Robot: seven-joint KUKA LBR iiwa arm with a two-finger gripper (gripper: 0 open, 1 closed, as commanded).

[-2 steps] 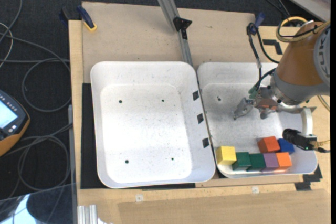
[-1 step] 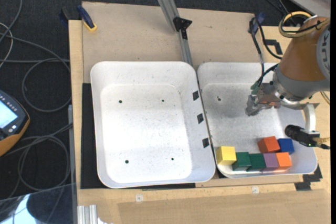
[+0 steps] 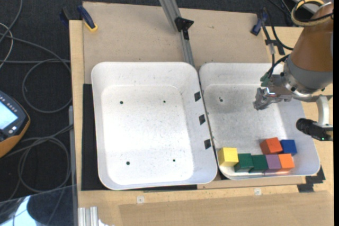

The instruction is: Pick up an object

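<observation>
Camera view shows the end effector [image 3: 263, 99] above the right bin [image 3: 233, 119], apart from the blocks [image 3: 259, 156] at its near edge. Its opening cannot be told and it carries nothing visible, so the pick looks not yet made

1. Gripper [image 3: 263, 99] hangs over right bin [image 3: 233, 114], nothing between it and the floor.
2. Blocks clustered at near edge: yellow block [image 3: 229, 155], orange block [image 3: 271, 145], blue block [image 3: 288, 146].
3. Left bin [image 3: 106, 114] beside it.

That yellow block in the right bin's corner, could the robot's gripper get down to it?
Probably, though awkwardly: the yellow block is open from above, but it sits against the bin's wall with a green block touching it. The gripper hovers farther back.
</observation>
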